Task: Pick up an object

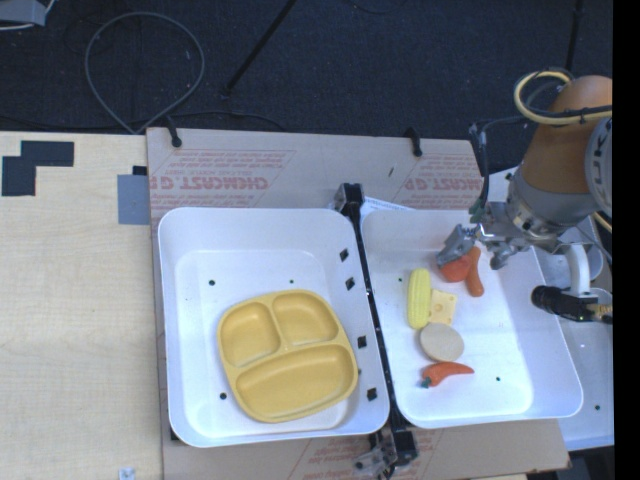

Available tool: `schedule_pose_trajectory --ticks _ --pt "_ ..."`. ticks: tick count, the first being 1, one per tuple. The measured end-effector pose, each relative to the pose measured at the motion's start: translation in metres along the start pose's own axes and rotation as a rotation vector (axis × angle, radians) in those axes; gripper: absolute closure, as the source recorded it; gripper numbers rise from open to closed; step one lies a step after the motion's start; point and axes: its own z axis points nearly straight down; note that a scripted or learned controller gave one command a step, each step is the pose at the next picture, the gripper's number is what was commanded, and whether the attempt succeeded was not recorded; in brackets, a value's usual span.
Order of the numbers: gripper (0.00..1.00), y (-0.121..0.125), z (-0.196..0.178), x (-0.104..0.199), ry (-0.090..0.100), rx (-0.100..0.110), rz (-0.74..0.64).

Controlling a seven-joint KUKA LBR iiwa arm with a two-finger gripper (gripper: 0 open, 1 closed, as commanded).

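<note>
My gripper [474, 255] is down in the right bin [545, 368], near its far right part. Its two metal fingers stand apart, open, on either side of a red-orange piece [456, 268] and an orange carrot-like piece [475, 283] that lie on the bin floor just under it. To the left lie a yellow corn cob [419, 298] and a pale yellow wedge [444, 308]. In front of them rest a beige round piece [441, 342] and an orange pepper-like piece [447, 372].
A yellow divided plate [288, 354] lies in the left bin [190, 268]. A black divider [362, 298] runs between the two bins. The bench on the left is pale wood [70, 318].
</note>
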Motion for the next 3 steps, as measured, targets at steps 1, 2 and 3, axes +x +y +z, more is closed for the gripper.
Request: schedule_pose_trajectory --ticks 1,2,3 --pt "0.00 0.002 -0.005 0.000 -0.002 -0.010 -0.001" --pt "0.00 -0.004 0.058 0.002 0.001 -0.001 -0.001" --pt "0.00 -0.004 0.100 0.003 0.000 -0.005 -0.001"
